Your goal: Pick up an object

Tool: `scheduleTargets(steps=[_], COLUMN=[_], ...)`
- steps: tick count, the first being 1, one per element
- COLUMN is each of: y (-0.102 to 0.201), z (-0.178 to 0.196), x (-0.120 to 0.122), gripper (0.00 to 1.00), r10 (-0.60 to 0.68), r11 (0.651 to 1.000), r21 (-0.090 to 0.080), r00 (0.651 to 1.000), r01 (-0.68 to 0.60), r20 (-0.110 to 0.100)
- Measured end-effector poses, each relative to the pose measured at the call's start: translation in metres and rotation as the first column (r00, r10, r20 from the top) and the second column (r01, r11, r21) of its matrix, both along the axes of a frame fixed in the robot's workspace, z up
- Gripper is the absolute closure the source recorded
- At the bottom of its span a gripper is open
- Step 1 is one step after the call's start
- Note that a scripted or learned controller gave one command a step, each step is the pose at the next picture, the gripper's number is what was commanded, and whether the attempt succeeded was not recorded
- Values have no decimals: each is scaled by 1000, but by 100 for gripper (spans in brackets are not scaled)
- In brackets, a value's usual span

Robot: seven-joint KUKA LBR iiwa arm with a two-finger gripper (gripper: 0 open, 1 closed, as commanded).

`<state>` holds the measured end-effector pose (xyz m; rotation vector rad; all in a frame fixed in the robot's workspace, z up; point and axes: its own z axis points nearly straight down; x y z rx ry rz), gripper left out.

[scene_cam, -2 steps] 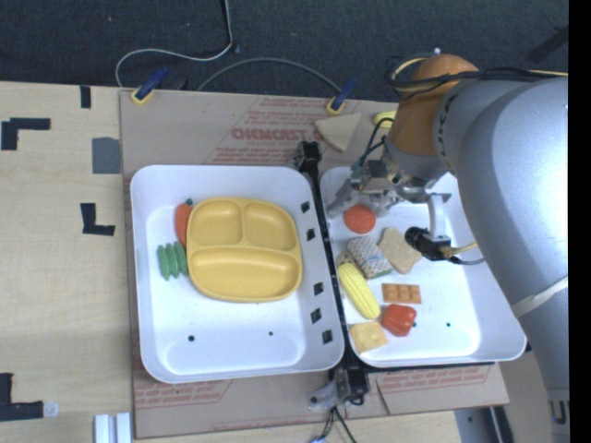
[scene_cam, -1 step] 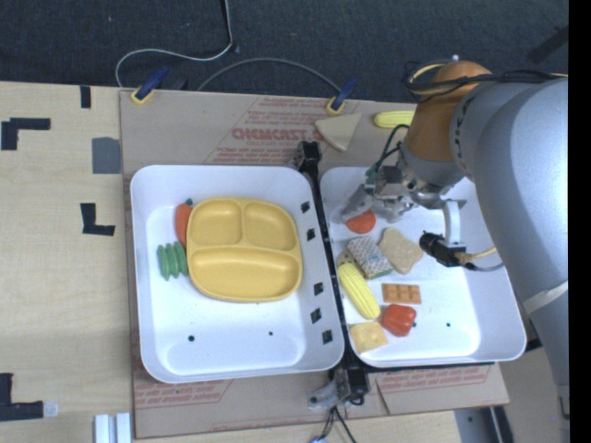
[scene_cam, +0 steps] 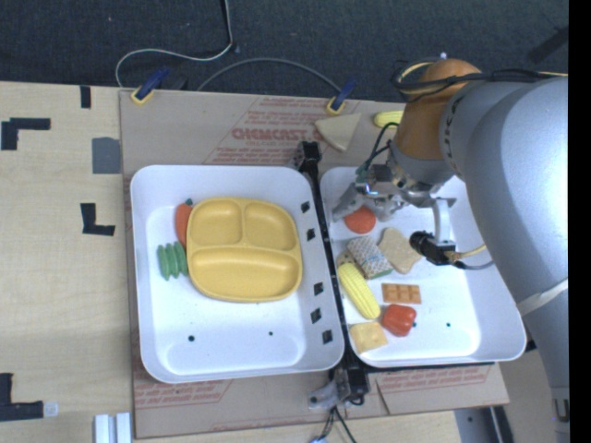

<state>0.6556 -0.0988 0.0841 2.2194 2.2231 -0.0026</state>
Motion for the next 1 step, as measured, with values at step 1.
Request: scheduleTargets(steps=[1], y=[-1], z=[11], x=[0], gripper=[100], r10=[0], r11=[1000], r21=[0], r00=[1000], r01=[0], r20=[0])
